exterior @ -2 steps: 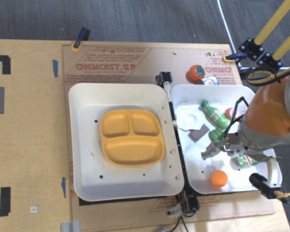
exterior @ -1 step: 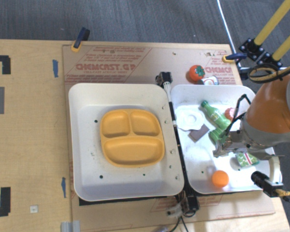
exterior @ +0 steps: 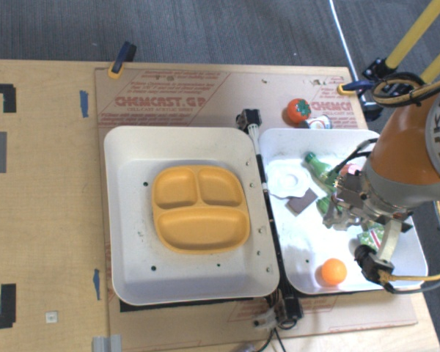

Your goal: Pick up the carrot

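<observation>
Right bin (exterior: 293, 266): shallow, white, holds the loose items.
- Orange ball (exterior: 332, 271), near the front wall, apart from the arm and unobstructed.
- Green items (exterior: 319, 166) toward the back; one may be the carrot's leafy top, but the carrot cannot be identified with certainty, and any orange body would lie under the arm.
- Dark grey flat piece (exterior: 301, 202) and white round disc (exterior: 285, 180), mid-bin.

Gripper (exterior: 350, 210): low over the right bin's middle, among the green items; opening and hold cannot be told, as the wrist hides them.

Left bin (exterior: 125, 218): carries a yellow divided plate (exterior: 201, 207), well clear of the work.

Tabletop (exterior: 51, 196): a small tomato-like toy (exterior: 297, 111) sits behind the right bin.
</observation>
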{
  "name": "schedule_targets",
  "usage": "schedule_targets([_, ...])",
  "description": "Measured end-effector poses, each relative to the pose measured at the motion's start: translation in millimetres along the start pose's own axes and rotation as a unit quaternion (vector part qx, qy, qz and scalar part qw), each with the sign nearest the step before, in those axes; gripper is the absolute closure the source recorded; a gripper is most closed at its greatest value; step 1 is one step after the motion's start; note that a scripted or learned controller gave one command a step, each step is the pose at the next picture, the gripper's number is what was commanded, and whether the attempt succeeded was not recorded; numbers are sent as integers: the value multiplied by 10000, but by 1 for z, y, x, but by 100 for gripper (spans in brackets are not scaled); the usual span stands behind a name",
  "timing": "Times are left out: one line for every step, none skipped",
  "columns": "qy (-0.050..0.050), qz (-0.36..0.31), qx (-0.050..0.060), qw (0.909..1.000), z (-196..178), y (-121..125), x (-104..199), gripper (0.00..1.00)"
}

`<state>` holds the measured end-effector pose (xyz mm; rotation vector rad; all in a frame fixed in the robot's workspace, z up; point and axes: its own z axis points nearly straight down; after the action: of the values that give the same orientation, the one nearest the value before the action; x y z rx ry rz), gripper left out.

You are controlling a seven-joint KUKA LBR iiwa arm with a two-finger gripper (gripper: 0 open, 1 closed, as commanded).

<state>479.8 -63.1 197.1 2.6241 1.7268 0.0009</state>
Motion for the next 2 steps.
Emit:
schedule_targets([-3, 1701, 4, 9854, 13, -17, 38, 100])
schedule_targets([-4, 3099, 5, 9508, -31, -20, 45, 100])
